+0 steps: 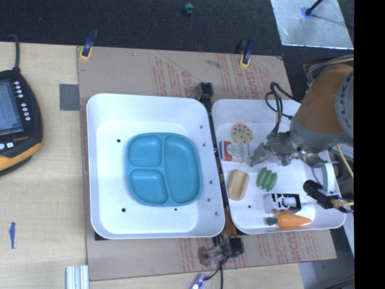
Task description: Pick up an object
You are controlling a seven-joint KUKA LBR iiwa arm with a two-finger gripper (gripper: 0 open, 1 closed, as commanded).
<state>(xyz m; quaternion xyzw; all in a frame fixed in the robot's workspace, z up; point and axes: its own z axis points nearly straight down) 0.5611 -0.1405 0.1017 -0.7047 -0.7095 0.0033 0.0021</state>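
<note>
Your gripper [260, 154] low in right bin [325, 221] — grip state cannot tell. Candidates clustered close: green piece [266, 178] just beside, tan block [237, 185], carrot [290, 220] near front wall. Blue plate [163, 167] sits apart, left bin.

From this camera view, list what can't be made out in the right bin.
- Gripper: small and blurred, so any grasp is unreadable.
- Black-and-white item: too small to identify; the carrot overlaps its lower edge.
- Right bin: far side covered by the arm.

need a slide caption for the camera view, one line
KUKA arm's gripper low in the right bin among toy foods; blue divided plate in the left bin.
</note>
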